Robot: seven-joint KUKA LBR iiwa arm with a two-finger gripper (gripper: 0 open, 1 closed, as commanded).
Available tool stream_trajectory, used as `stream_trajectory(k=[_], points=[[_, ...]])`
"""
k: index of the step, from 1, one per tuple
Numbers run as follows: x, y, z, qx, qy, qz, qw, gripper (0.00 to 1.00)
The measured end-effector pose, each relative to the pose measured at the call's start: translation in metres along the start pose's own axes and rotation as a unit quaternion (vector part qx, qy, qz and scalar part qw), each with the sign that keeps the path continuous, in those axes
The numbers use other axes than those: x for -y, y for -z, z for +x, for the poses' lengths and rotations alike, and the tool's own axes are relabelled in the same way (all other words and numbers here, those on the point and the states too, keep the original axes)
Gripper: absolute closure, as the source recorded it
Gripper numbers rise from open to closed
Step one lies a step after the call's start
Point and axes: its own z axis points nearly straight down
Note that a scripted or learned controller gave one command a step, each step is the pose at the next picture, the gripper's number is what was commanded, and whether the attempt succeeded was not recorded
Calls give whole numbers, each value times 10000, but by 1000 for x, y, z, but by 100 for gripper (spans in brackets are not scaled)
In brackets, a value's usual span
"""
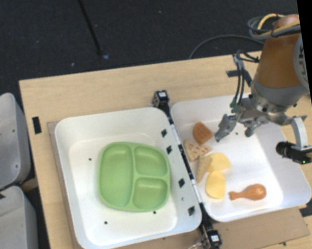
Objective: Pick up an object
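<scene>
Saw, nearest the front wall of the right bin (290, 188), a brown drumstick (249, 193) on its side, thin end toward the left, apart from the wall. Found bare white floor to its right and behind it. Noted just to its left a yellow piece (215, 186), touching a second yellow piece (220, 162) behind it. Noted a tan wedge (202, 168) beside those, close to the divider between the bins. Found a pale cracker (195, 150) farther back, hard against that same left edge, and a brown bread slice (202, 132) just behind it.

Saw in the left bin (71, 180) a green divided plate (133, 176), with white floor open on every side of it.

Found the gripper (239, 128) level with the bread slice and a little to its right, over bare floor, its two fingers spread apart with nothing between them. Traced the arm (279, 73) back from it over the bin's far right corner. Beyond that, the bench (36, 98) edge and dark floor.
</scene>
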Motion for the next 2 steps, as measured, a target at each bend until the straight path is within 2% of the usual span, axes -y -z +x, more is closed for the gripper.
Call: stream_trajectory(k=[1,2], points=[[-3,7,0,10,12,-64,10000,0],[-4,-37,5,15,7,-49,10000,0]])
